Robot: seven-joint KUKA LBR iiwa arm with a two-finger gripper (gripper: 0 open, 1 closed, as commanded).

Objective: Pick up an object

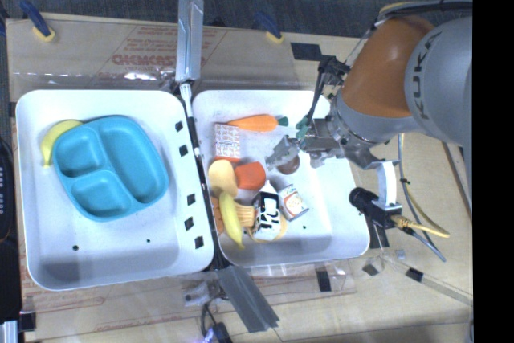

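Note:
My gripper (286, 155) hangs low over the middle of the right bin (341, 241), reaching in from the right. A small brown round thing (290, 165) sits right at its tip; whether it is gripped cannot be told. Behind the gripper lies an orange carrot (253, 123), with a blister pack (227, 140) to its left. In front and to the left are a red cup (251, 175), a yellow fruit (221, 174), a banana (231, 219), a black-and-white item (269, 210) and a small red-and-white pack (294, 203).
The left bin (48, 253) holds a blue divided plate (112, 165) with a yellow banana-like piece (53, 137) at its far left edge. A ridge with black clips (191, 181) separates the two bins.

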